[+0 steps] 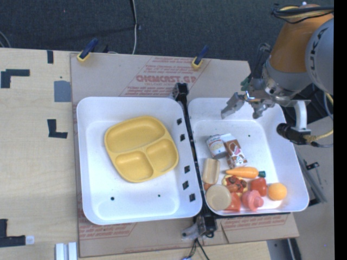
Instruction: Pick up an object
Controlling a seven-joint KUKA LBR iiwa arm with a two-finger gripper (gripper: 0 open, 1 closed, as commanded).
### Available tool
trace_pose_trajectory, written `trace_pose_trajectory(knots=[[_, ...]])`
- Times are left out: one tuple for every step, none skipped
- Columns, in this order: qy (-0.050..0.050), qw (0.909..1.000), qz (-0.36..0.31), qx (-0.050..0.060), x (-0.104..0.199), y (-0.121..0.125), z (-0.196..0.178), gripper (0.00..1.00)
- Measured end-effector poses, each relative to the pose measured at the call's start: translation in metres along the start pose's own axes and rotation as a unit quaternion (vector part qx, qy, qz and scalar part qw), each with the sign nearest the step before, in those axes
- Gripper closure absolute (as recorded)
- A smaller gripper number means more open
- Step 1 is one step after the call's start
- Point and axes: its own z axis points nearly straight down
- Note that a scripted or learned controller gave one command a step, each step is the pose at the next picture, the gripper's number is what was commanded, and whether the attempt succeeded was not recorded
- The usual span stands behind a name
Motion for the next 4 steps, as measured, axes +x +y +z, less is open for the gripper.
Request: trace_pose_trajectory(knots=[[0.0,1.0,0.002,0.004,-0.036,-0.023,0.08,0.0],[-0.004,0.9999,0.002,-0.014,-0.026,-0.029,0.112,0.0],[-0.004,0.9999,0.001,-0.015,-0.025,-0.029,0.116,0.0],[-0.002,1.0,0.001,-0.004,-0.025,-0.035,0.126,0.0]])
